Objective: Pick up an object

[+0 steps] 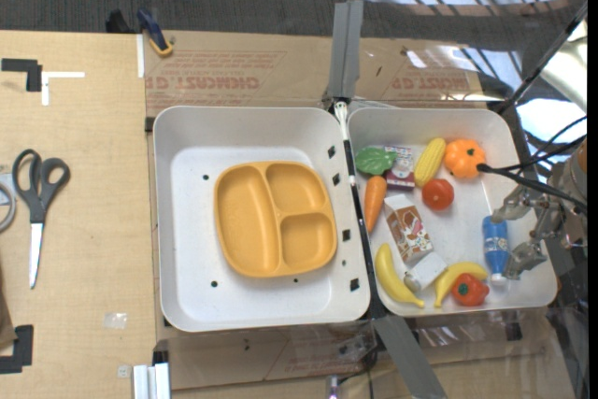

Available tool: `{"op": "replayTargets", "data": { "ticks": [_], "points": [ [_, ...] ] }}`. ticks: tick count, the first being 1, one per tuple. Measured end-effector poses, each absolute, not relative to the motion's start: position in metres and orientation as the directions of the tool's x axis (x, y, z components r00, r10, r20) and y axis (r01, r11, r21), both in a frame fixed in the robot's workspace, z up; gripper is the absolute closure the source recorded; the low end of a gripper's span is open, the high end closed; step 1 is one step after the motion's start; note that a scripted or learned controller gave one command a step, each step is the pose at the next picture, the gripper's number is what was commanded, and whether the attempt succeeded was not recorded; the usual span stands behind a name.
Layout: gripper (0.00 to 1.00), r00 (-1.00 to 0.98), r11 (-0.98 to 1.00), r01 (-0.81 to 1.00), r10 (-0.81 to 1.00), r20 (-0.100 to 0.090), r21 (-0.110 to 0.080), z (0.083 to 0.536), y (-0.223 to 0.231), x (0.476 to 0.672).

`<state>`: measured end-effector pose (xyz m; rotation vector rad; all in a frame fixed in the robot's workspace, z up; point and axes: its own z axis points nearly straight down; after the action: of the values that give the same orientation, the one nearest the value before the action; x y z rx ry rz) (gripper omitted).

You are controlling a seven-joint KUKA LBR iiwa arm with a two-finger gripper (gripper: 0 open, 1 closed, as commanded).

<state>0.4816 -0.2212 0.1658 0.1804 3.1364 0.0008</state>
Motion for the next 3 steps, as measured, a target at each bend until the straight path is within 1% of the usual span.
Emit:
{"op": "replayTargets", "data": {
  "ticks": [1,2,3],
  "points": [
    [0.0,-0.991,0.991,0.137,0.137,-0.001,0.001,0.091,-0.221,0.479],
    [0.0,-0.931,0.931,0.365,0.365,0.0,0.0,0.091,-0.163,0.527],
    [0.0,-0.901,0.901,0.433,0.433,0.003,0.0,0.09,-0.131,0.479]
  ]
}}
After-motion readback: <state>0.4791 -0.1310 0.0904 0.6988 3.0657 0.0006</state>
